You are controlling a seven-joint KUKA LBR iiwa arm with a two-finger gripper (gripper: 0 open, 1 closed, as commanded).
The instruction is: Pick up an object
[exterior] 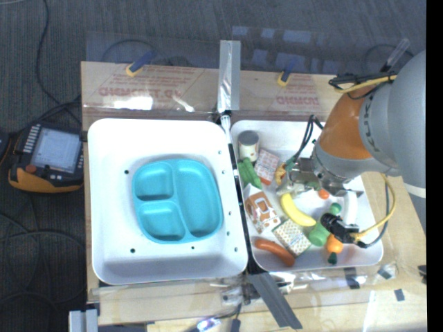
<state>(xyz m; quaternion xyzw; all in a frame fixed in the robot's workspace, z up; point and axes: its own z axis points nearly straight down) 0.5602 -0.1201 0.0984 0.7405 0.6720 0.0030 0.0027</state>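
The light, smooth, curved yellow toy banana (297,211) is best gripped mid-body; the gripper (302,173) state cannot be told.

We see the counter (104,75) carrying two white bins: left bin (111,254) at 9 o'clock, right bin (370,251) at 3 o'clock, touching.

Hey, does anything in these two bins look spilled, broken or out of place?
Nothing looks spilled or broken. The right white bin holds a loose heap: a yellow banana, an orange hot dog and small boxes lying at odd angles. The turquoise divided plate sits flat in the left white bin.
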